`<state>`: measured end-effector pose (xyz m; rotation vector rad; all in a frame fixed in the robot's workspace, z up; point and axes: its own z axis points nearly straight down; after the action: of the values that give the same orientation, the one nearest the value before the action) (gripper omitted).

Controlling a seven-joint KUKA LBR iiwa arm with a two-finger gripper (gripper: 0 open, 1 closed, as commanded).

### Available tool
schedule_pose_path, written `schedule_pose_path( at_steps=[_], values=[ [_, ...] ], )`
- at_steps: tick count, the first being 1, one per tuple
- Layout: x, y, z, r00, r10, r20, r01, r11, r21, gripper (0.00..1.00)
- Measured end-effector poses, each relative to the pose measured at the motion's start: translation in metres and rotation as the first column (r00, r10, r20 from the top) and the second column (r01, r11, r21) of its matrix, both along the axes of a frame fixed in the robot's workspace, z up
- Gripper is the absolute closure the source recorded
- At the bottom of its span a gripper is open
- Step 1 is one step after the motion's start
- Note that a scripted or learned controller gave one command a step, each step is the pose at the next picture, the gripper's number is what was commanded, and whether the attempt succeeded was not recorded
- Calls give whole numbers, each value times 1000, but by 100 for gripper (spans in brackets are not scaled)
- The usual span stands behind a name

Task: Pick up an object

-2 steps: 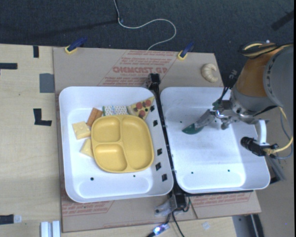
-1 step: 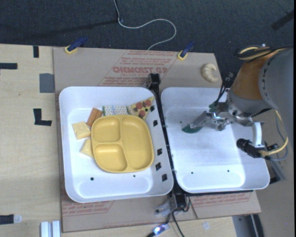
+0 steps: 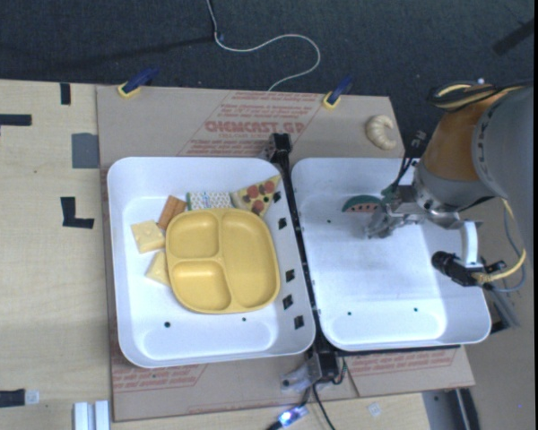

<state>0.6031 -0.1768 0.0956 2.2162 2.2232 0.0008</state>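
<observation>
Down in the right shallow white bin (image 3: 403, 321) is the metal two-finger gripper (image 3: 377, 223), near the bin's upper part; whether it is spread or closed I cannot tell from where I stand; a small green and red piece like a watermelon slice (image 3: 360, 205) lies just beside it, at its upper left; the left white bin (image 3: 134, 330) holds a yellow divided plastic plate (image 3: 222, 260); pale and brown toy food pieces (image 3: 152, 236) lie along the plate's left and upper edge.

The cardboard sheet (image 3: 251, 124) beneath the bins carries red printed lettering above the left bin. The characters appear reversed and blurred; no word can be read with certainty.
</observation>
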Motion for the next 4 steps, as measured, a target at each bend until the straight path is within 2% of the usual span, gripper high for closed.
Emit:
schedule_pose_path(
  at_steps=[1,2,3,4],
  values=[
    [11,-3,55,1000,-1,2,1,1000,0,100],
    [9,-9,116,1000,-2,2,2,1000,0,100],
    [9,-9,129,1000,-2,-2,2,1000,2,100],
    [-6,51,135,1000,2,-4,-2,1000,2,100]
  ],
)
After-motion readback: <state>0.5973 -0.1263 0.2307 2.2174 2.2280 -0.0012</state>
